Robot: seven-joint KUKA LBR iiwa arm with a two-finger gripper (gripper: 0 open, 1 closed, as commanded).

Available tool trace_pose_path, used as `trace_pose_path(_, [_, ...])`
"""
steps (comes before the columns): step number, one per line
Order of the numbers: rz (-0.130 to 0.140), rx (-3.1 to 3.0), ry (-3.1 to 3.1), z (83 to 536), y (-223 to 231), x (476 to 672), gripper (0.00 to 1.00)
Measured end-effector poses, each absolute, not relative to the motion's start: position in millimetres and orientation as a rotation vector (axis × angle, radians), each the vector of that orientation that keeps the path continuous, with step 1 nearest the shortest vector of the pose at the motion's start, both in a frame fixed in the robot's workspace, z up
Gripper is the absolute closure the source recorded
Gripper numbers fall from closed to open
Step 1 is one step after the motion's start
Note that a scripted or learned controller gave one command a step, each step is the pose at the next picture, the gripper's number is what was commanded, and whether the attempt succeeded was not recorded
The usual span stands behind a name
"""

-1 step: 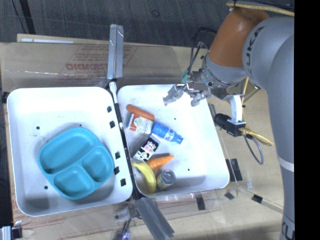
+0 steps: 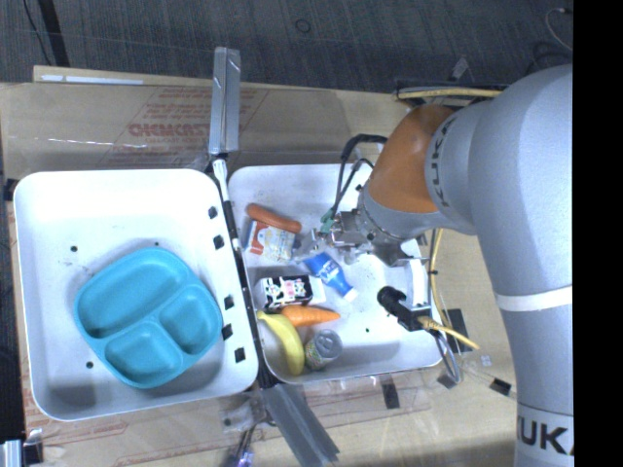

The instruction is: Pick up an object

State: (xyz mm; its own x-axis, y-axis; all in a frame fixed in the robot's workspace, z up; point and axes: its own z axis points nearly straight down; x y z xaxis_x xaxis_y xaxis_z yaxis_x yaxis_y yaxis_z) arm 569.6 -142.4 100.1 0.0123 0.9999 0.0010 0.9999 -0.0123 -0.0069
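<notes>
The right bin (image 2: pixel 292 178) holds several objects. A brown sausage (image 2: pixel 274 218) lies near its back left, with a small orange and white packet (image 2: pixel 272 242) just in front of it. A blue and white pouch (image 2: pixel 330 273) lies in the middle. Toward the front are a black and white carton (image 2: pixel 287 289), a carrot (image 2: pixel 310 314), a banana (image 2: pixel 281 342) and a small can (image 2: pixel 323 346). My gripper (image 2: pixel 334 233) is low in the right bin, just behind the pouch and to the right of the packet. No object shows in its grasp.
The left bin (image 2: pixel 58 202) holds a blue divided plate (image 2: pixel 146 316). A metal bar (image 2: pixel 225 100) stands at the back between the bins. The arm's grey body (image 2: pixel 506 212) covers the right bin's right side.
</notes>
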Motion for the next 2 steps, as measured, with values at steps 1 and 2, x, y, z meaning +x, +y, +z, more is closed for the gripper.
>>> trace_pose_path(1, [0.008, -2.226, -2.208, 110, -143, 569.8, 1.00])
trace_pose_path(2, [0.002, -2.272, -2.166, 192, -58, 607.9, 1.00])
